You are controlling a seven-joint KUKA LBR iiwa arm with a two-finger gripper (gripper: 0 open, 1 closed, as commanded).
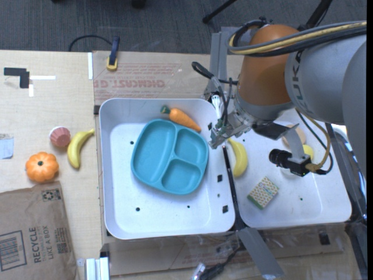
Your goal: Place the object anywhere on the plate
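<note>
Tool [218, 137] at the left bin's [111, 174] right rim, grip state can't tell. Blue divided plate [169, 156] in that bin, carrot [183, 118] just beyond it. Banana [238, 157] just right of the rim. Wooden tabletop [46, 98] left of the bin; dark carpet [175, 10] beyond.

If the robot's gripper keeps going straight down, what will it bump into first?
Probably the banana, lying just below the gripper in the right bin, beside the wall between the bins. Depth is hard to judge from above, so it might meet that wall instead.
</note>
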